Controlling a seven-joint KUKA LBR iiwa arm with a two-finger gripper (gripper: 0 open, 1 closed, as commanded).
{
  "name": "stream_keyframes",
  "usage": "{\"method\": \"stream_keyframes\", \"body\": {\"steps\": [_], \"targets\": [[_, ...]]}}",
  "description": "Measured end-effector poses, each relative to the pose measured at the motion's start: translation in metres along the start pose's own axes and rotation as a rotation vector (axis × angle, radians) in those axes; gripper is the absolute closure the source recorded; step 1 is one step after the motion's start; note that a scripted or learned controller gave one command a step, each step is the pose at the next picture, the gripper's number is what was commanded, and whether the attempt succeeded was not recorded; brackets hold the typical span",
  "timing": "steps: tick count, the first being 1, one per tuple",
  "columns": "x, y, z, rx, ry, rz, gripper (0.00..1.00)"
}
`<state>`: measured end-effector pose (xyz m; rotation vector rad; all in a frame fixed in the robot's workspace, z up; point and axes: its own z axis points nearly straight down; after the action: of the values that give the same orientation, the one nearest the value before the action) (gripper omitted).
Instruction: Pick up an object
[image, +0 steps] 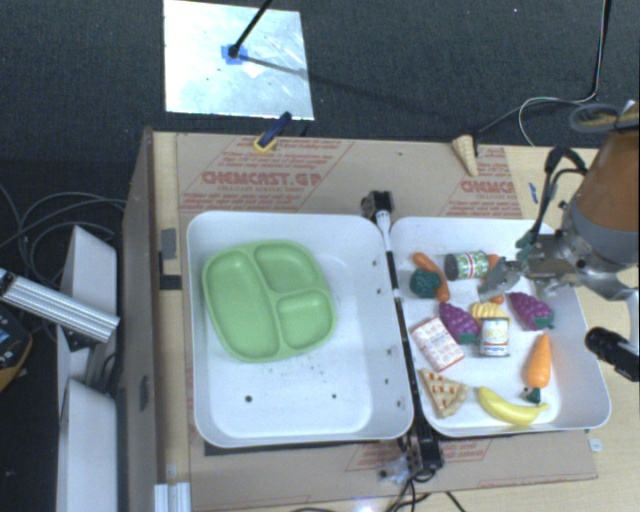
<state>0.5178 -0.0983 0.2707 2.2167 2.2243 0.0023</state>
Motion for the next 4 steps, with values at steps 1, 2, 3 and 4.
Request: {"method": "stream_keyframes", "body": {"steps": [1,2,3,4], "targets": [[0.01,0.043,0.112,0.005,0.001,0.001,0.0],[-0.011,0.043,0.172,-0.012,-0.003,0.0,0.0],[-0.009,0.034,0.175,-0.037,-0.009,0.002,0.0],[0.001,0.028,0.176,-0.035,-0.014,0.004,0.0]]}}
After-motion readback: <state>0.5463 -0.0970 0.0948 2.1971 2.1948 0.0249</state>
